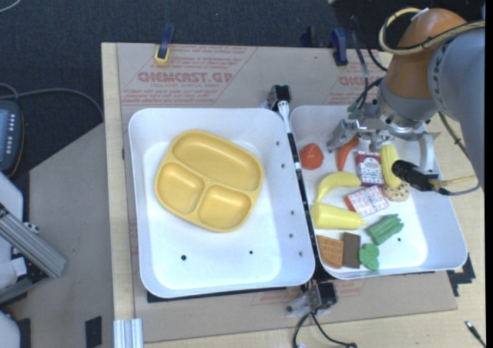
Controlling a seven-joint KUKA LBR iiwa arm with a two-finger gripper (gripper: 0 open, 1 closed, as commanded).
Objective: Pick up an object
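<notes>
Carrot [343, 155] is lying in the right bin [439, 254], upper middle of the frame, its long axis running upper right to lower left, beside the tomato [311, 156]. I am hovering my gripper [362, 135] above it, fingers spread, gripping nothing.

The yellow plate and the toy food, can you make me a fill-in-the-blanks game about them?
1. The yellow plate lies in the ____ bin.
2. The plate has ____ compartments.
3. The banana lies in the ____ bin.
4. The gripper hangs over the ____ bin.

Missing words: left; three; right; right
</notes>
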